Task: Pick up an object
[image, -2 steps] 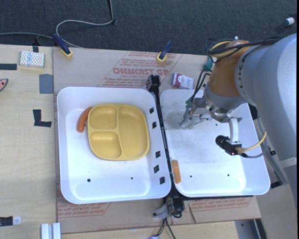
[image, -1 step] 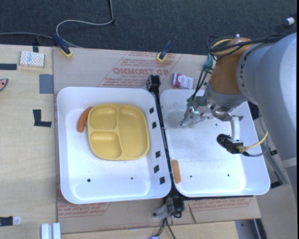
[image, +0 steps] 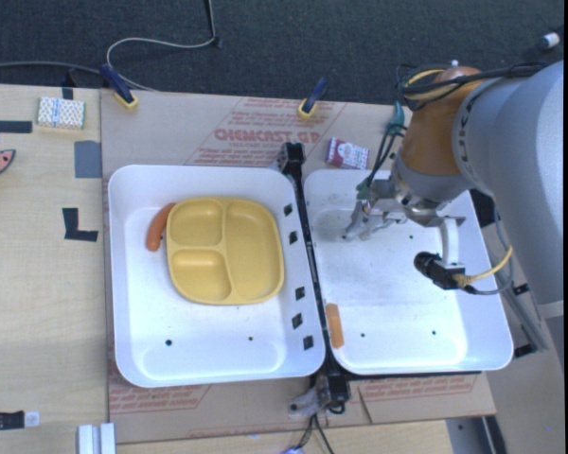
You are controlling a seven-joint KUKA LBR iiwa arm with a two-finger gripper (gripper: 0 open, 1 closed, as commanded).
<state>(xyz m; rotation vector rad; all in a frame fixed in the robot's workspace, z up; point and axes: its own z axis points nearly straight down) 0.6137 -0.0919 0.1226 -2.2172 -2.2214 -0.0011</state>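
Camera view, from above at a slant: two shallow white bins are set side by side on a bench. In the left bin (image: 142, 348) a yellow divided plate (image: 225, 250) lies flat, and an orange sausage-shaped piece (image: 155, 227) rests just beside the plate's left edge, seemingly touching it. In the right bin (image: 454, 348) a small orange carrot-like piece (image: 334, 324) lies against the left wall, towards the near side.

The grey arm with its orange band is reached in from the right, and the gripper (image: 358, 227) is lowered over the far left part of the right bin's floor. Its thin fingers are pointed down and to the left, close to or touching the white floor. Whether they are spread or closed cannot be told, since they are small and blurred; nothing is seen between them.

The step in hand is judged to be the reach, with no object secured yet. The carrot-like piece, the nearest candidate, lies well apart from the gripper, nearer in the same bin. For the next move, the gripper would need to be shifted towards the near side and along the left wall, then lowered over that piece; the wall beside it may hamper one finger
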